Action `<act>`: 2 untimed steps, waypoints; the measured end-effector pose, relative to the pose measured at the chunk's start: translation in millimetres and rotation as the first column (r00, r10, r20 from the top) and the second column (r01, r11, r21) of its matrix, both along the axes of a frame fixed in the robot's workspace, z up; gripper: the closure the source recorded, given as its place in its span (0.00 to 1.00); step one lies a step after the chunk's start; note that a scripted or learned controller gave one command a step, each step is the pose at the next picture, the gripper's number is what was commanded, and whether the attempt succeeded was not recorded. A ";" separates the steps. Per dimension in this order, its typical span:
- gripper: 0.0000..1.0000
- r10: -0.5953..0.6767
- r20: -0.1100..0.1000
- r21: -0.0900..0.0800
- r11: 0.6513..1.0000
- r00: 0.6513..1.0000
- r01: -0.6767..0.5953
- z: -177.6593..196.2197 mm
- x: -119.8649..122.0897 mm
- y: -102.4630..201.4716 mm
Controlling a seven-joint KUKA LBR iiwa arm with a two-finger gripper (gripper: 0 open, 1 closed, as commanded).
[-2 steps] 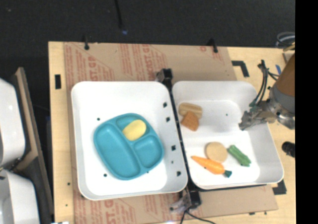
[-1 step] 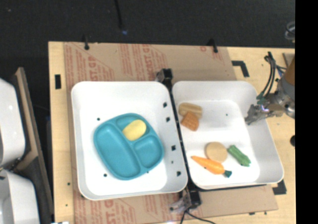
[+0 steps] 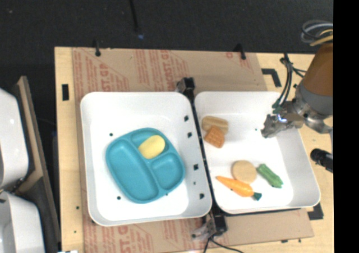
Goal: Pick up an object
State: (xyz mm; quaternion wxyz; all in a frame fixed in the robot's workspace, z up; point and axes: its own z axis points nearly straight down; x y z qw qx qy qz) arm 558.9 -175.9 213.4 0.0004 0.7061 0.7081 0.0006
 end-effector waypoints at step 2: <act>1.00 0.001 0.001 0.001 1.000 1.000 -0.001 10.4 18.7 99.0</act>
